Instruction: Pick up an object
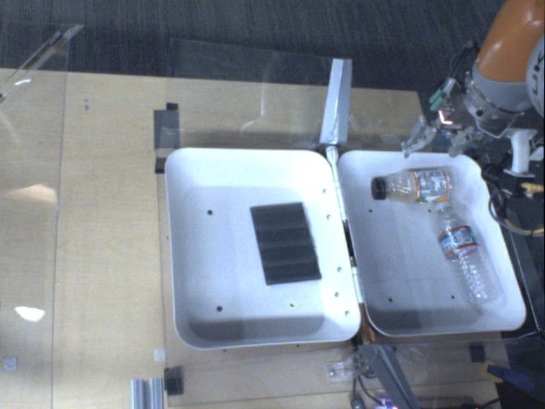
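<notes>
— Where's the arm point(511, 37) from where you stand?

— Upper right of the frame, grey with that orange band, leaning in over the far edge of the right bin point(400, 309). The gripper point(434, 135) hangs just past the bin's top rim, near its upper right corner.

— Open or closed?

— I can't tell. It's a small, cluttered shape against the bench, with a little red glow beside it. Nothing sits in it that I can make out.

— And what's there to pick?

— Two bottles in the right bin. A short bottle point(413, 186) with amber liquid, a dark cap and a pale label lies on its side near the top of the bin, cap pointing toward the left. Just below and right of it, a clear plastic bottle point(464, 258) with a blue and red label lies at a slant along the right wall, running down toward the lower right corner. The two are close, maybe touching at the ends; hard to say.

— The other bin?

— The left bin point(192, 228) holds a flat dark ribbed block point(285, 243), roughly in the middle, tilted slightly. It's well apart from the gripper.
</notes>
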{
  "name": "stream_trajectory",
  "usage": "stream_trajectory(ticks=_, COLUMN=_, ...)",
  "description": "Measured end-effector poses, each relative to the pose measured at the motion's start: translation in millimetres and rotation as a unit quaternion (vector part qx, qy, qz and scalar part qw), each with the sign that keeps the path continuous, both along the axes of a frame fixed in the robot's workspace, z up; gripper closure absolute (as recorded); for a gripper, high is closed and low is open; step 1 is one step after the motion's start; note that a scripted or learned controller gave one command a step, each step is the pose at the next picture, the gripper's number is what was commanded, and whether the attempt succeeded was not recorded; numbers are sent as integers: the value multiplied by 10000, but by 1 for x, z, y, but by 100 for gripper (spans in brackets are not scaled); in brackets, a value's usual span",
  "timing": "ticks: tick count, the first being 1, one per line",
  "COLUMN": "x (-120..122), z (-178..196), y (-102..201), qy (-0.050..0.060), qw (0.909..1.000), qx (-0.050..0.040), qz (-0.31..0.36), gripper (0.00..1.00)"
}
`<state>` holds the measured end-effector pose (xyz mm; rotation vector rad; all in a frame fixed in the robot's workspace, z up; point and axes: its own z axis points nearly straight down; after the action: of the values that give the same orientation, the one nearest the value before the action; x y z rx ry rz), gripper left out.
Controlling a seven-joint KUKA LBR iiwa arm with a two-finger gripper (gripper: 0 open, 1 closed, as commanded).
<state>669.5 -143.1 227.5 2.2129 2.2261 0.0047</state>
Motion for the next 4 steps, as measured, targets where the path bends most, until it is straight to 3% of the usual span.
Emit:
stream_trajectory(ticks=1, x=1, z=0, y=13, qy=-10, qw=9907, qx=3, qz=-1363, gripper=0)
stream_trajectory(ticks=2, x=-33, z=-52, y=-9, qy=-5, qw=9997, qx=-2, qz=-239, gripper=0)
stream_trajectory(ticks=3, x=-14, z=-100, y=-14, qy=-22, qw=9999, qx=-5, qz=155, gripper=0)
stream_trajectory(ticks=4, x=-53, z=-140, y=-61, qy=-19, qw=9984, qx=-7, qz=574, gripper=0)
